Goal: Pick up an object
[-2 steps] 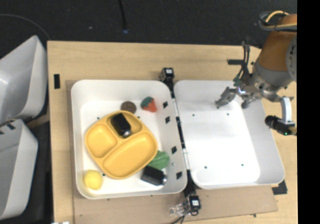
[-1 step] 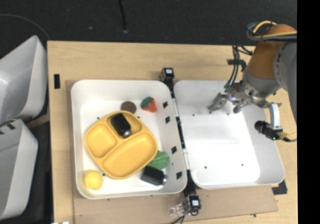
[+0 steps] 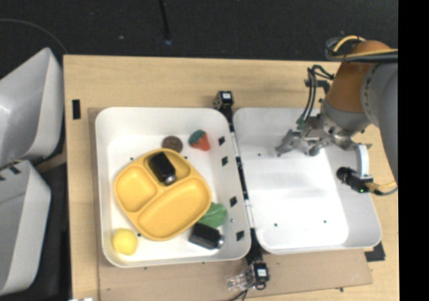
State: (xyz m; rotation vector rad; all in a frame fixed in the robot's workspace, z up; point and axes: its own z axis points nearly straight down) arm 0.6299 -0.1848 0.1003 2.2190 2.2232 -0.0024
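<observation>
My gripper hangs over the back part of the right bin, its two fingers spread apart with nothing between them. The objects all lie in the left bin. A yellow divided plate carries a black block in its rear compartment. Behind the plate sit a brown round piece and a red strawberry. A green piece and a second black block lie at the plate's front right. A yellow lemon rests in the front left corner.
The grey arm with its orange band reaches in from the right above the right bin's rear edge. A ridge with black clips divides the two bins. White shapes stand left of the bench.
</observation>
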